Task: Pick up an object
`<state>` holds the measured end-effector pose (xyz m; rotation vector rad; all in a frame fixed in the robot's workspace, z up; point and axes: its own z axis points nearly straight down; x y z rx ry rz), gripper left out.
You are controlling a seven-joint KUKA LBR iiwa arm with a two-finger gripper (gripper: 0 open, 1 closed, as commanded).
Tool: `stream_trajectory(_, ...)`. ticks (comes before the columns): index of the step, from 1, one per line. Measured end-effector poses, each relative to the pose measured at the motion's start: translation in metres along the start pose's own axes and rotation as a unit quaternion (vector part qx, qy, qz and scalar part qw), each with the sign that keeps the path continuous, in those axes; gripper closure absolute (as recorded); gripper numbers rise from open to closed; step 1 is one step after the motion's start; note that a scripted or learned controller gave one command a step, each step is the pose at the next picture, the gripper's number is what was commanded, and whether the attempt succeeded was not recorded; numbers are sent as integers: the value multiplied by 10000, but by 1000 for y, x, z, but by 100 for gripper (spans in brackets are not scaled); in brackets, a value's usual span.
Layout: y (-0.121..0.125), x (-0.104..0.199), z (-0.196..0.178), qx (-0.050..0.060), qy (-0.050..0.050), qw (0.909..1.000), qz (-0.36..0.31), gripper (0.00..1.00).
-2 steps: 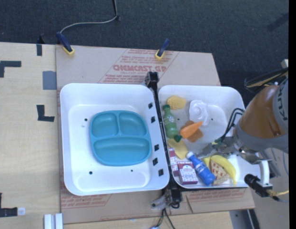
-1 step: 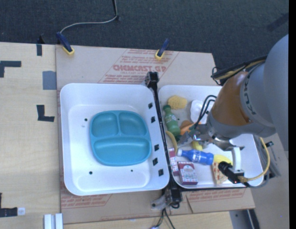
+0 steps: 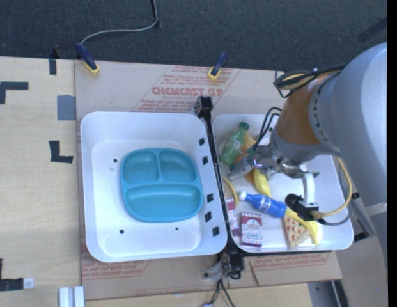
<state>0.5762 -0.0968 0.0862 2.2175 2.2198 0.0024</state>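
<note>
You were looking down on a pale wooden tabletop [image 3: 32, 171] with dark carpet beyond its far edge and a sheet of printed cardboard [image 3: 179, 89] under the two bins. Take the black divider [image 3: 214, 171] between the bins as your landmark.

Left of the divider sat the left bin [image 3: 96, 139], and in its middle lay a blue sectioned plate [image 3: 162, 184], flat, well apart from the divider. Two yellow clamps [image 3: 88, 61] gripped the cardboard's far edge, one far left of the divider, the other almost in line with it.

Just right of the divider was the right bin [image 3: 332, 238], crowded with objects. Nearest the divider at the far end stood a green bottle [image 3: 234, 144], tilted. Below it, toward you, a small red carton [image 3: 251, 229] lay just beside the divider. A blue bottle [image 3: 264, 204] lay on its side a little further right, with a yellow banana [image 3: 261, 183] just beyond it. Further right still, near the bin's near rim, a pizza-slice toy [image 3: 295, 232] lay touching another yellow piece.

The grey arm with its orange band [image 3: 300, 117] came in from the right and hung over the bin's middle, right of the divider. The end effector [image 3: 265, 165] was down among the banana and the green bottle, but you could not tell how its fingers stood, nor whether anything sat between them.
</note>
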Motion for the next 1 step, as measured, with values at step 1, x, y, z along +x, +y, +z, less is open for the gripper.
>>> stream_trajectory(1, 0, -1, -10, -1, -12, 10000, 2, 100)
